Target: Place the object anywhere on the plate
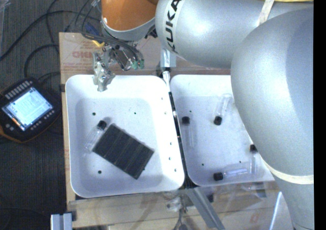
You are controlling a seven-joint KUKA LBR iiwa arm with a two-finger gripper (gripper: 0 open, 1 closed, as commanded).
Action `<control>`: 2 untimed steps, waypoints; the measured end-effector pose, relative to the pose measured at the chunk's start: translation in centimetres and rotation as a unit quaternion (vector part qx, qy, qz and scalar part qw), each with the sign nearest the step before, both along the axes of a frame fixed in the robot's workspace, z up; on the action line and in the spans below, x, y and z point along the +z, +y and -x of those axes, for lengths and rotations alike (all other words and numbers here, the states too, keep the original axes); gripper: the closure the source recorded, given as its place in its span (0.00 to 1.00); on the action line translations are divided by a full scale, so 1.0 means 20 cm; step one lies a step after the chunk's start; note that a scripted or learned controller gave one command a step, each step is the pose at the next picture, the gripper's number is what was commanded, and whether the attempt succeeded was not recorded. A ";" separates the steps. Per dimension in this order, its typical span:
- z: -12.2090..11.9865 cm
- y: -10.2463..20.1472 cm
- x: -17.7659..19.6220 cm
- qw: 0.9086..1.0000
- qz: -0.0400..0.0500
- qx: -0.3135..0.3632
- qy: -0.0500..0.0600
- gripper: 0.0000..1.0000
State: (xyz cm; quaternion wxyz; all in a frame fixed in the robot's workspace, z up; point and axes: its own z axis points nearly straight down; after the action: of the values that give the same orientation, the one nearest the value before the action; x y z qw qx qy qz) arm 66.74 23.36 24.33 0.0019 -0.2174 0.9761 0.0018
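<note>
Vial [96, 134] lies in left bin [76, 183], touching dark plate [124, 151]; clear, light, slick, maybe brittle. I'd grip mid-barrel. My gripper [102, 82] hangs over bin's back rim, nothing visibly held.

Robotics lab, grey KUKA arm [244, 30] over two white bins [76, 101] on a wooden bench, teach pendant [28, 107] left of the bins, loose black cables [46, 15] on dark floor
</note>
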 end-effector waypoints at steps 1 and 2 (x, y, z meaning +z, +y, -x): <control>-0.01 0.00 0.50 0.995 0.000 0.104 -0.001 1.00; 0.36 -0.07 0.96 0.987 0.001 0.159 -0.001 1.00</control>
State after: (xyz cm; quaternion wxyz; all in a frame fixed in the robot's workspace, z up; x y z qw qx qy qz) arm 59.47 21.92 43.58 0.0029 -0.3699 0.9291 0.0009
